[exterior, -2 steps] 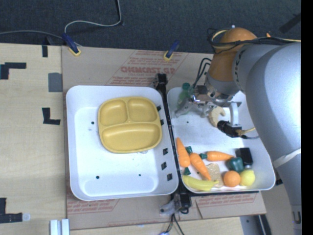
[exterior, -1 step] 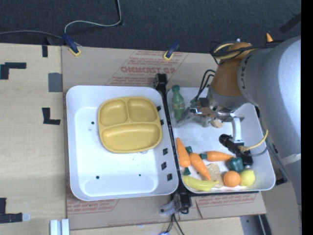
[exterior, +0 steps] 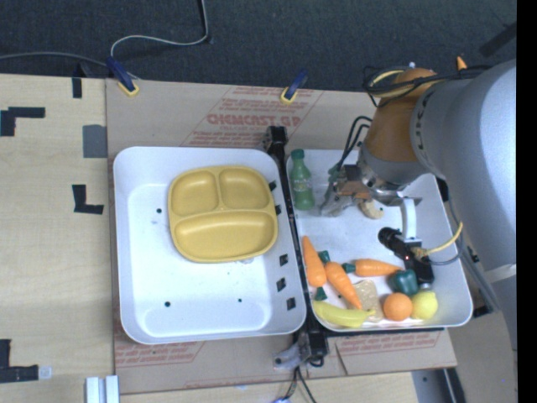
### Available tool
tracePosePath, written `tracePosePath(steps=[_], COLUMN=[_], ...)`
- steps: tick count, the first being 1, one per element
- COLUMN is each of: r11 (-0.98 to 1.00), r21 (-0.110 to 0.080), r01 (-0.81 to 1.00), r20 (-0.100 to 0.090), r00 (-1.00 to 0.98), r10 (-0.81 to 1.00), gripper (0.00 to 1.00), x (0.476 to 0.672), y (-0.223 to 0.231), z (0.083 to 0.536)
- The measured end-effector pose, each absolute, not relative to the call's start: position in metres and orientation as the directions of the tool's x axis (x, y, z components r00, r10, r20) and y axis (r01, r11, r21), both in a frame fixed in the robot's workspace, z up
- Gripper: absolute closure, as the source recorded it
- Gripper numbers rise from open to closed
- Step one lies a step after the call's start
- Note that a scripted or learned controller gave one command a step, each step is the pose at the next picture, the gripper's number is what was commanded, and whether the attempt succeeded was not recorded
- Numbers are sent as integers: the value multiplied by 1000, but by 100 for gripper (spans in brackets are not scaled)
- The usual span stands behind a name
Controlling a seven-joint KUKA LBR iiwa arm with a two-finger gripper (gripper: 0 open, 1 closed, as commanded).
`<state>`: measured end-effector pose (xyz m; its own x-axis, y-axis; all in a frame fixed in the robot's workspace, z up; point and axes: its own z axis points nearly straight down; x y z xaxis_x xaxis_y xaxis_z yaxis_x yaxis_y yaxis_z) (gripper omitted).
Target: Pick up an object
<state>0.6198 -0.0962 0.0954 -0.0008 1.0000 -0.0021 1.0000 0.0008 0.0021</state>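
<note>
So, gripper (exterior: 336,198) low in far part of right bin (exterior: 453,300), just right of green bottle (exterior: 300,180). Jaws' state: cannot tell. Carrots (exterior: 329,274), banana (exterior: 339,313) nearer. Yellow tray (exterior: 223,212) in left bin (exterior: 138,250).

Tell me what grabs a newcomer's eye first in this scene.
The yellow divided plate fills much of the left bin. In the right bin, bright toy food crowds the near end: carrots, a banana, an orange. The big grey arm's gripper hangs beside a green bottle.
</note>
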Motion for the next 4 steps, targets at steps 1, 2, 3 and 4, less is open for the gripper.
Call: tracePosePath(steps=[1,2,3,4], r11=[1,1,-2,-2], r21=[2,4,7,7], r01=[1000,1000,1000,1000], r20=[-2,-1,-3,-4], r00=[-1,-1,2,2], r10=[1000,1000,1000,1000], gripper=[0,0,0,100], x=[620,565,485,486], y=[-96,-95,-97,-97], z=[95,86,87,96])
